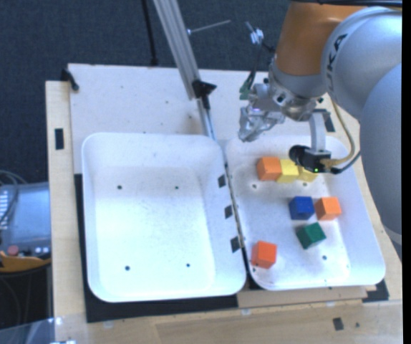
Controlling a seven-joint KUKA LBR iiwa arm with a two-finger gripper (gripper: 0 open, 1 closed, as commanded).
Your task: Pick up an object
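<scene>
Overhead, the gripper (252, 131) hangs at the far edge of the right bin (356, 264), near the seam between the two bins, and nothing shows between its fingers; whether they are apart or together I cannot tell (they blur into one grey shape). The blocks all lie in the right bin. An orange block (268, 168) sits nearest the gripper, just below it, touching a yellow block (289, 169) on its right. A small black device with a green light (307, 158) on the arm hangs over the yellow block's right end. Farther toward the front, a blue block (301, 207) and a second orange one (328, 207) lie side by side, with a green block (310, 234) just below them. A third orange block (264, 253) rests alone near the bin's left wall. The left bin (98, 192) stands beside it on the worktop (119, 95).
</scene>
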